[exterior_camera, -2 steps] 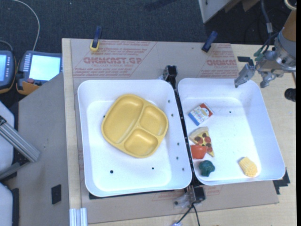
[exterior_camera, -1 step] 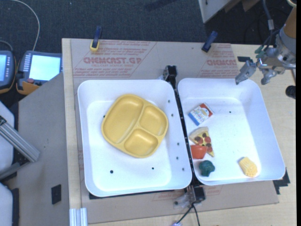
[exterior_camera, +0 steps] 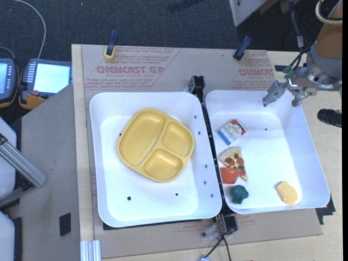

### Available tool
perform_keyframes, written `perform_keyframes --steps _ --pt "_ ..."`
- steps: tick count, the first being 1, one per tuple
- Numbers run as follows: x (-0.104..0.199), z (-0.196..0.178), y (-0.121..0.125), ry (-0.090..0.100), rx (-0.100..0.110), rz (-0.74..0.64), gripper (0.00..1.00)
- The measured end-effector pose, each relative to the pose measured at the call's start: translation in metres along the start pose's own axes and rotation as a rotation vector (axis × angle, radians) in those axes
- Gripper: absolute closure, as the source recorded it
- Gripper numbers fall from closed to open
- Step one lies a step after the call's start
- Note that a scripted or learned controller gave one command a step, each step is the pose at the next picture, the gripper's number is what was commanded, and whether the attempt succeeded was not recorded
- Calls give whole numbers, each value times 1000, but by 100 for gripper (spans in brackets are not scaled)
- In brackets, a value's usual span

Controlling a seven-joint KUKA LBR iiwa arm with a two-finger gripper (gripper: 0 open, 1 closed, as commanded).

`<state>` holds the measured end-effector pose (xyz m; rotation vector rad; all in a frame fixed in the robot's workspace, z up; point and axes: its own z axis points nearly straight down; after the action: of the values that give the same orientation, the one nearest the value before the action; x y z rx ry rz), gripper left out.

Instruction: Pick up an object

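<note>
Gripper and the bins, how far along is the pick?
Nothing looks picked yet. The gripper hangs over the right bin's far edge, jaws spread with nothing between them. The carton, pizza slice and corn lie in that bin; descent, grasp and lift remain.

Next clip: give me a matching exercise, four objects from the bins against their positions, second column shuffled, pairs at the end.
Objects:
1. yellow divided plate
2. small carton
3. corn cob
4. green toy

Positions:
A. right bin, near right corner
B. left bin, middle
C. right bin, near left corner, below the pizza slice and the red piece
D. right bin, far left part

Pairs: 1-B, 2-D, 3-A, 4-C
</note>
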<state>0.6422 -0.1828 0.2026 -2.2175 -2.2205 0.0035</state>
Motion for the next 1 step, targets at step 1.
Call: perform_keyframes --steps 1 --pt "5 63 -1 0 2 -1 0"
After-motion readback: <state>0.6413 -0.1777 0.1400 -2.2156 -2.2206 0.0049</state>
